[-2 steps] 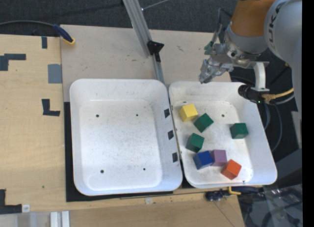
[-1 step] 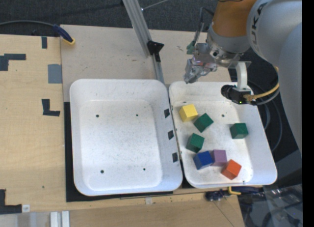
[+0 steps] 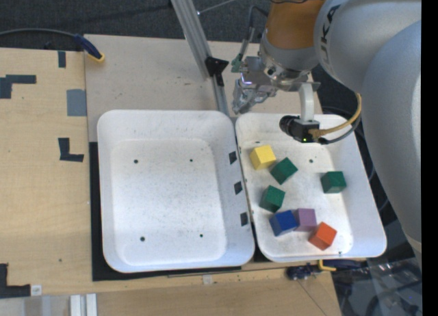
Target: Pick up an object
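The right bin (image 3: 363, 239) holds several small cubes: a yellow one (image 3: 262, 156), three green ones (image 3: 283, 169) (image 3: 273, 198) (image 3: 333, 182), a blue one (image 3: 283, 222), a purple one (image 3: 306, 218) touching the blue, and an orange one (image 3: 323, 235). My gripper (image 3: 245, 99) hangs over the far left corner of the right bin, above and behind the yellow cube and apart from all the cubes. I see no cube on it.
The left bin (image 3: 109, 171) lies beside the right one, with a shared rim between them. A slanted metal post (image 3: 195, 27) rises just left of the gripper. The big grey arm (image 3: 383, 48) covers the upper right.
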### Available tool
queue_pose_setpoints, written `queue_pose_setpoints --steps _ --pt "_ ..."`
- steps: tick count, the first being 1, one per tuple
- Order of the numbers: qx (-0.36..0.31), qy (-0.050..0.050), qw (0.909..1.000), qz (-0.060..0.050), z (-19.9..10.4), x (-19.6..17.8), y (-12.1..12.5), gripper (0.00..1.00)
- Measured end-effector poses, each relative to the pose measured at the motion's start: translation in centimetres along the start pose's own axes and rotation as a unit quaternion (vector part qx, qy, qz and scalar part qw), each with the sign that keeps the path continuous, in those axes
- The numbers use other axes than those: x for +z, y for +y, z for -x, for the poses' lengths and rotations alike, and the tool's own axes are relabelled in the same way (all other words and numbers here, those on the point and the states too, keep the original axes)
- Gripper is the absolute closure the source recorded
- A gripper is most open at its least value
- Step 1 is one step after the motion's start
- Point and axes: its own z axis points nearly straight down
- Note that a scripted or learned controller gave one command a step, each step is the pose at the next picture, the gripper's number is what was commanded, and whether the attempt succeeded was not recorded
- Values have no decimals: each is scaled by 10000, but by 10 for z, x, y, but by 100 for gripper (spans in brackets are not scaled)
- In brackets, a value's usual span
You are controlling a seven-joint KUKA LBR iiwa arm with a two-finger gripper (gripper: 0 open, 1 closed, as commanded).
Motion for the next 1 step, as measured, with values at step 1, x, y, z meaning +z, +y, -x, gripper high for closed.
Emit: queue_pose_setpoints --steps 1 --pt "1 -2 10000 -18 -56 24 -3 100"
